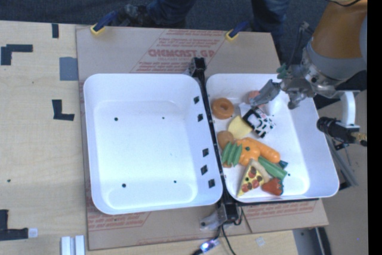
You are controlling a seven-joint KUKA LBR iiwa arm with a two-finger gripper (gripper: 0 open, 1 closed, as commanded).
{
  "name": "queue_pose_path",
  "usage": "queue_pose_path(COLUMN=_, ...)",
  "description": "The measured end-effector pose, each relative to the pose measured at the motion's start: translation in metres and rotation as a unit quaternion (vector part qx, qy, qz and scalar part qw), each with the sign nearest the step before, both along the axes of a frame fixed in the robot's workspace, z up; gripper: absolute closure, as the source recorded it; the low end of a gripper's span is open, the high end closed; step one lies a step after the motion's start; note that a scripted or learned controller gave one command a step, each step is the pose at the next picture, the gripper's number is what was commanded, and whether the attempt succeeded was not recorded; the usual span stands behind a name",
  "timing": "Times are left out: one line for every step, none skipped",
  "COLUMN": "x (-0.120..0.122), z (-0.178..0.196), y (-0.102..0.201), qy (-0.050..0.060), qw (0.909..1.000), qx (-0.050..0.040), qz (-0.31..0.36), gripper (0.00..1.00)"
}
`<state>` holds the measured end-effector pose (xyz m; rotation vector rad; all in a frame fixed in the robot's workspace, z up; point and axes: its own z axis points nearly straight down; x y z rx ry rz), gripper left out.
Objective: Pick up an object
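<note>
**White bins, toys heaped in the right one**

White right bin point(310, 152) carries all the toys; left bin point(143, 146) sits just beside it on brown cardboard point(173, 54) over the tabletop point(36, 146).

- Arm point(340, 27) enters from 3 o'clock, orange band above the wrist.
- Pincer point(276, 94) hangs over the bin's 12 o'clock end. One grey finger point(267, 92) slants down toward the toys, a second shorter one point(295, 98) stands apart from it: spread, nothing between them.
- Black-and-white block point(261, 121) lies just below the long finger's tip; contact cannot be told.
- Doughnut point(223, 108) at 10 o'clock of the heap, yellow wedge point(240, 127) beside the block.
- Carrot point(259, 149) at centre, touching green vegetables point(233, 154).
- Pizza slice point(253, 179) at 6 o'clock, red piece point(273, 187) next to it.
</note>
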<state>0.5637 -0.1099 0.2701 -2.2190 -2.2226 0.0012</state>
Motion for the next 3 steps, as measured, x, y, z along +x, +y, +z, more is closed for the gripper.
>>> queue_pose_path(x=0.019, z=-0.091, y=0.048, qy=0.003, qw=1.0000, qx=0.0007, qz=0.002, gripper=0.00)
queue_pose_path(x=0.004, z=0.074, y=0.100, qy=-0.006, qw=1.0000, qx=0.0006, qz=0.003, gripper=0.00)
queue_pose_path(x=0.004, z=0.075, y=0.097, qy=0.001, qw=1.0000, qx=-0.0003, qz=0.002, gripper=1.00)
